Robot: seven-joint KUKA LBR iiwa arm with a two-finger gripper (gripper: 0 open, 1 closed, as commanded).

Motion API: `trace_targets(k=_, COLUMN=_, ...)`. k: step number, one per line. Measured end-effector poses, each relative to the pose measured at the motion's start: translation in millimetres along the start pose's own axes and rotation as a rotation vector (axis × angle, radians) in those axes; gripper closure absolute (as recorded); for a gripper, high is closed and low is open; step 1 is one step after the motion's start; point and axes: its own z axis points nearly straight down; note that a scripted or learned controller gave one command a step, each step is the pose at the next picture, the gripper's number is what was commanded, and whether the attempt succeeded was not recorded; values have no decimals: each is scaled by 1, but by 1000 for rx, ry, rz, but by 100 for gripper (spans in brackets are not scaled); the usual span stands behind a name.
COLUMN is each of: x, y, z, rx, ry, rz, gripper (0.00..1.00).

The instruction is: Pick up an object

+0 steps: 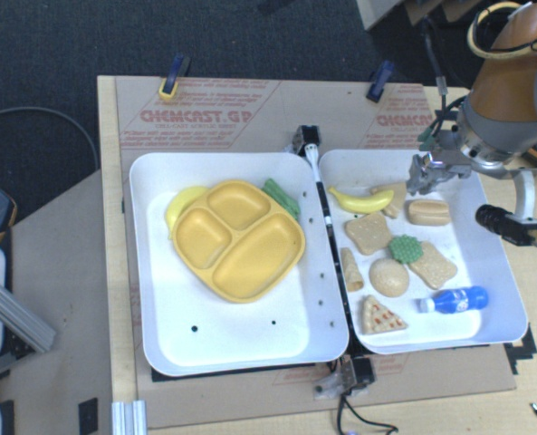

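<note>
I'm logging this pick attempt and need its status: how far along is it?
Done: the gripper is over the right bin, near the bread roll and banana. In hand: nothing visibly lifted; the food pieces lie in the bin. Left: descending, gripping one item and raising it.

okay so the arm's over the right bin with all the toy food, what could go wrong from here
1. The toy foods lie crowded: the green broccoli piece touches the tan cracker, so a grab may catch two or neither.
2. The gripper hangs near the yellow banana and tan bread roll; descending, it may nudge one aside.
</note>
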Motion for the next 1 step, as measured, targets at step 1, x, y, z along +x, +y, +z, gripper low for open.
trace_targets(k=1, x=0, y=1, z=-20, rx=2, ry=1, rz=0, gripper=100)
